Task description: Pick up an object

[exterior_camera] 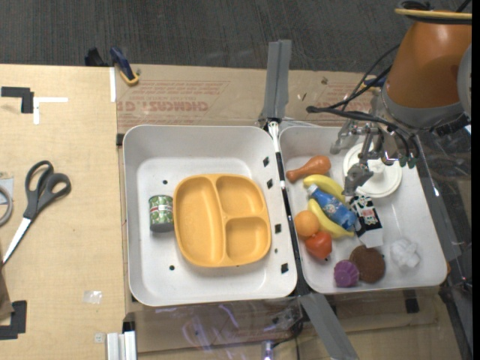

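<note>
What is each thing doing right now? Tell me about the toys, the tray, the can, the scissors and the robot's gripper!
Gripper: low in the right bin, above the banana.
Banana: lying among the toys.
Blue packet: lying across the banana.
Orange: resting beside the banana.
Yellow divided tray: flat in the left bin.
Small can: on its side, touching the tray.
Scissors: on the bench, blades shut.

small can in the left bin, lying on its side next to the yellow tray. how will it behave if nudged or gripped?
The can lies on its side, so it probably rolls if nudged. It looks rigid. Resting beside the yellow tray likely blocks rolling that way.
</note>
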{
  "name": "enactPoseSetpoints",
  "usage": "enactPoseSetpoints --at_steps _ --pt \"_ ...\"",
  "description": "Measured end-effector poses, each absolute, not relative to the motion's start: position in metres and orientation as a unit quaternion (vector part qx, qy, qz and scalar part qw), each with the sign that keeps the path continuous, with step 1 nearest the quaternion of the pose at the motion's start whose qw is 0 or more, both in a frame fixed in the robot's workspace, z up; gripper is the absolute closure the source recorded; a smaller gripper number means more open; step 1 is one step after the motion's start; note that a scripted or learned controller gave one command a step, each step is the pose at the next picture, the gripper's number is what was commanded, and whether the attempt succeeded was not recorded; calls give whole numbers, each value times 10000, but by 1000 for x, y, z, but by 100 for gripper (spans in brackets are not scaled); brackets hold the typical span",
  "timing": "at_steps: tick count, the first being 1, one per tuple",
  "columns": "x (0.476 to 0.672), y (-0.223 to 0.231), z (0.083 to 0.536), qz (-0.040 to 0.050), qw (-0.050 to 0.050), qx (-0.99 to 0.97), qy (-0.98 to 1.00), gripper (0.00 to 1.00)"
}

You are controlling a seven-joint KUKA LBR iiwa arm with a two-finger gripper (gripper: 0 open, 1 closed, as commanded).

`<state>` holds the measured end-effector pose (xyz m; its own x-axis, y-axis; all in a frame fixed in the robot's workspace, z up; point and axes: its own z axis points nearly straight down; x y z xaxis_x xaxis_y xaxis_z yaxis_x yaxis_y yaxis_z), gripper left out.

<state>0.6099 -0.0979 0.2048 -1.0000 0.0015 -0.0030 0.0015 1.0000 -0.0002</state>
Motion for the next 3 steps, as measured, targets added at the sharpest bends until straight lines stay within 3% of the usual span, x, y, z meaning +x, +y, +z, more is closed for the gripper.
enactPoseSetpoints --at_steps 1,2,3 --pt "557 -109 92 -1 16 472 9989 0" --pt "559 -93 92 -2 15 346 9994 0" --pt "601 -93 94 -1 30 488 9988 0"
